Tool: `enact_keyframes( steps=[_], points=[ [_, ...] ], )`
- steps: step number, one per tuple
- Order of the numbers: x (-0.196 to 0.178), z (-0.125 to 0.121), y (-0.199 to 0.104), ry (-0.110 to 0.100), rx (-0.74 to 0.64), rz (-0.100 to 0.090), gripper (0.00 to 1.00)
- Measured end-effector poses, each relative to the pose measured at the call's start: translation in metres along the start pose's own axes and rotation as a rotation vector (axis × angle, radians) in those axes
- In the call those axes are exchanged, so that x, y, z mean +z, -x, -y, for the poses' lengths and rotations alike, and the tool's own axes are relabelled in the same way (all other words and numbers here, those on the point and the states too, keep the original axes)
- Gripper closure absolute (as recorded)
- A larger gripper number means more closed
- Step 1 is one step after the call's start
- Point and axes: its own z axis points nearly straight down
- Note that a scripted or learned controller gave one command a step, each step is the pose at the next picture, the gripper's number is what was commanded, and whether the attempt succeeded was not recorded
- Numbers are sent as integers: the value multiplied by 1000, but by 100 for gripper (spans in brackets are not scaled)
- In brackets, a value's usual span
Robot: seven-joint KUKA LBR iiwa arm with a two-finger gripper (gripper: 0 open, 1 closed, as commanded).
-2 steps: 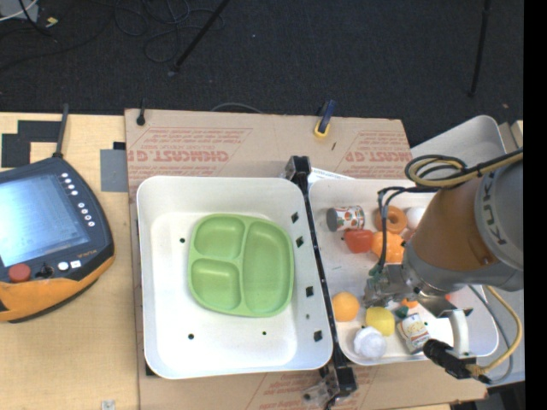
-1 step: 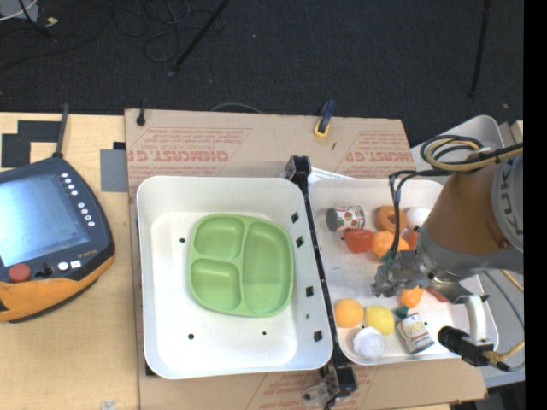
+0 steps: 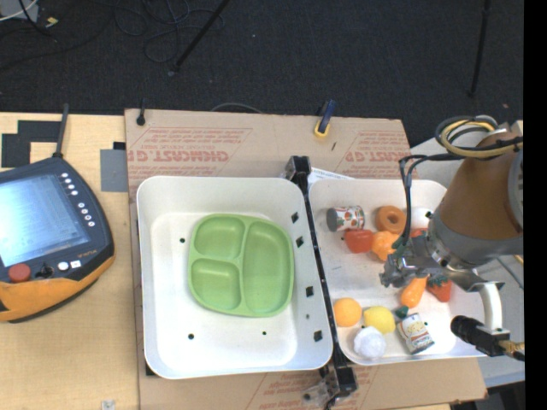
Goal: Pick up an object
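The right bin (image 3: 363, 276) holds a small tin can (image 3: 346, 219), a brown doughnut (image 3: 391, 219), a red-orange pepper-like piece (image 3: 360, 241), an orange piece (image 3: 382, 245), an orange ball (image 3: 347, 312), a yellow lemon (image 3: 379, 319), a white ball (image 3: 370, 342) and a small labelled jar (image 3: 415, 332). My gripper (image 3: 404, 273) reaches down into this bin from the right, right beside an orange carrot-like piece (image 3: 413, 292) and a red piece (image 3: 440, 290). The wrist hides the fingers.
The left bin (image 3: 162, 229) carries a green divided plate (image 3: 241, 264). A teach pendant (image 3: 47, 233) lies at the far left of the bench. A black divider (image 3: 312, 263) runs between the bins. The arm body (image 3: 479, 203) covers the right bin's far right side.
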Motion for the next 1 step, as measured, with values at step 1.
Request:
enact_keyframes(
  steps=[1],
  points=[
    [-47,-1,1,1,0,0,100]
  ],
)
